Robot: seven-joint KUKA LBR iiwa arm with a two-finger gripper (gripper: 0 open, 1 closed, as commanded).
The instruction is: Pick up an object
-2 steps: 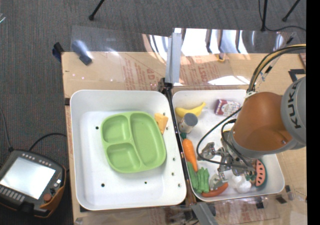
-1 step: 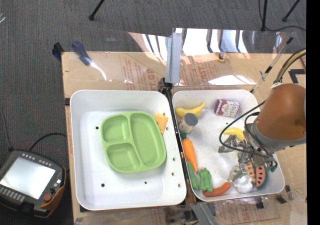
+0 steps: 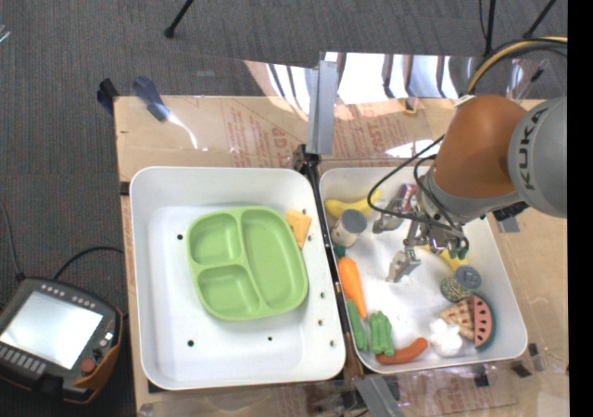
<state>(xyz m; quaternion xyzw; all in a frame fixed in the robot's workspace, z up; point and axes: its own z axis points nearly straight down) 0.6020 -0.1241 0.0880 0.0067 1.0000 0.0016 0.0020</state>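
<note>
Gripper (image 3: 405, 265): hung over the bare middle of the right bin (image 3: 515, 313), below the grey arm (image 3: 547, 165) with its orange band. Fingers pointed down; whether they stood open or closed could not be told. Nothing was seen between them.

Right bin, contents:
- 1 carrot (image 3: 350, 284), lying lengthwise beside the left wall, just left of the gripper.
- 1 green vegetable piece (image 3: 381, 333), below the carrot, near the front edge.
- 1 red sausage-shaped piece (image 3: 403, 352), just beside the green piece, at the front wall.
- 1 watermelon slice (image 3: 471, 321), front right corner, with a small white item (image 3: 446, 339) touching its left side.
- 1 round grey-topped item (image 3: 460, 283), above the watermelon slice.
- 1 small cylinder (image 3: 349, 227) and 1 yellow piece (image 3: 339, 208), rear left corner, close together.

Left bin (image 3: 157, 313), contents:
- 1 green divided plate (image 3: 247, 261), 3 compartments, near the centre.
- 1 yellow wedge (image 3: 298, 224), touching the plate's upper right edge.

Floor, lower left: 1 handheld control pendant (image 3: 56, 336), well apart from the bins.
</note>
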